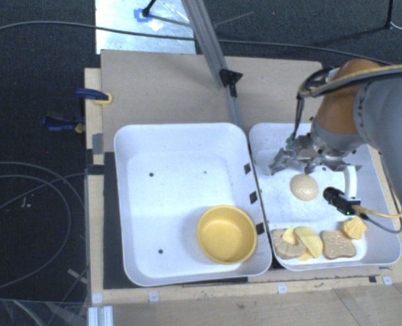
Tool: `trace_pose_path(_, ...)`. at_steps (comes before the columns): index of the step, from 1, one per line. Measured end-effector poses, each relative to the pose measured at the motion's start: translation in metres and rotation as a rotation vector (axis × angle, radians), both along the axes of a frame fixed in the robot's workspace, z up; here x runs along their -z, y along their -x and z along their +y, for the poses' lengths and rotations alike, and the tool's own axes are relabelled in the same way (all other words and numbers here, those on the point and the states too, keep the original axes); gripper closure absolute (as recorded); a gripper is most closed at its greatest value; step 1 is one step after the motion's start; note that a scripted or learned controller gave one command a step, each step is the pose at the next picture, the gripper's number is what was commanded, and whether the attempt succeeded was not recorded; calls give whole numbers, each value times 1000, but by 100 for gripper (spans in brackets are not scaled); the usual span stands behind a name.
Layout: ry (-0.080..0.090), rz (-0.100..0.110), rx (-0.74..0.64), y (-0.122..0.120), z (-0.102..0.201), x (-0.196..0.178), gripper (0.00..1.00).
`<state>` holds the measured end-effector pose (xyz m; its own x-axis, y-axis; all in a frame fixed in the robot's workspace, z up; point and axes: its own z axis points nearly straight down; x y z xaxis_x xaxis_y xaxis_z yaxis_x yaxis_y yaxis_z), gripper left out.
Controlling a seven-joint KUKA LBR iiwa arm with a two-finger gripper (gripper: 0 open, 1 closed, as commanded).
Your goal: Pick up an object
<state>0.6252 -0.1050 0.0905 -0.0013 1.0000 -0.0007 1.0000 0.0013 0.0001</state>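
My gripper (297,167) hangs over the upper part of the right white bin (384,253), below the grey arm with the orange band. It stands open and holds nothing. A beige egg-shaped object (304,187) lies on the bin floor just in front of the gripper, apart from it. Along the right bin's near edge lie a brown bread slice (338,244), some yellow and tan food pieces (299,242) and a small yellow chunk (354,228). A yellow bowl (227,233) sits in the near right corner of the left bin (140,182).
A black cabled module (338,200) hangs off the wrist just right of the egg-shaped object. A grey pole (211,39) slants across the bench behind the bins. A blue clamp (65,122) grips the bench's left edge.
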Motion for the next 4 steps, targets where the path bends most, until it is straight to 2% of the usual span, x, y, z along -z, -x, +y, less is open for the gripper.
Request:
trace_pose_path(1, 0, -4, 1, -1, 0, -12, 100)
trace_pose_path(3, 0, -8, -5, -9, 10, -121, 100)
trace_pose_path(4, -3, -2, -8, 9, 55, -135, 100)
